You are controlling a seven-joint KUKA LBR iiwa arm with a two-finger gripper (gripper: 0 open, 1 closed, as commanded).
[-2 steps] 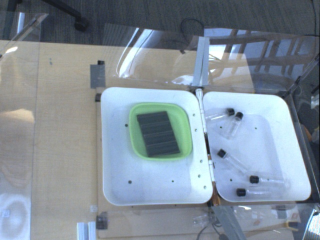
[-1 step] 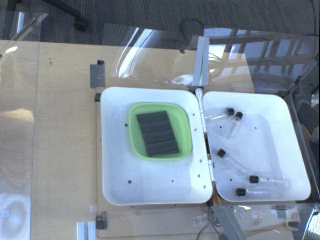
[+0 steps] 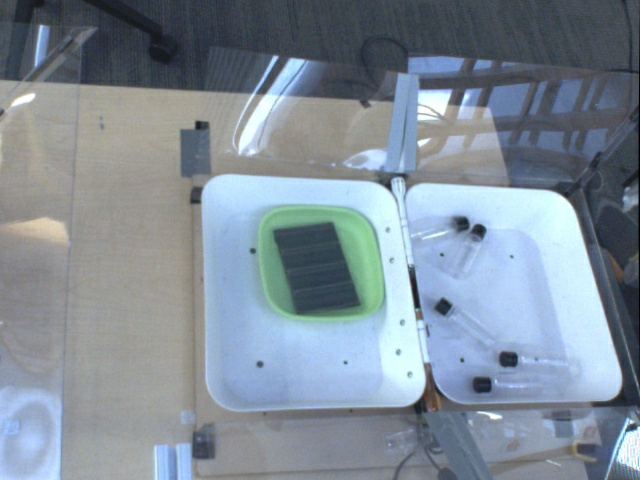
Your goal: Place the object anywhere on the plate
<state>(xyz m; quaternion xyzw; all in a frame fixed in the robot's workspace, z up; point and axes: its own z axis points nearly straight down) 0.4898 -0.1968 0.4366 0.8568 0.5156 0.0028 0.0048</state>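
Note:
A light green square plate (image 3: 369,255) lies in the left white bin (image 3: 240,348). On the plate rests a dark grey ribbed block (image 3: 316,268), slightly tilted. In the right white bin (image 3: 575,298) lie several clear vials with black caps: two near the top left (image 3: 467,249), one in the middle (image 3: 462,319), and two near the front (image 3: 525,361).
A grey metal post (image 3: 403,123) stands behind the seam between the bins. Clear plastic sheeting (image 3: 300,98) lies at the back of the bench. Small grey brackets (image 3: 195,149) sit by the left bin's corners. The wooden bench stretches away to the left.

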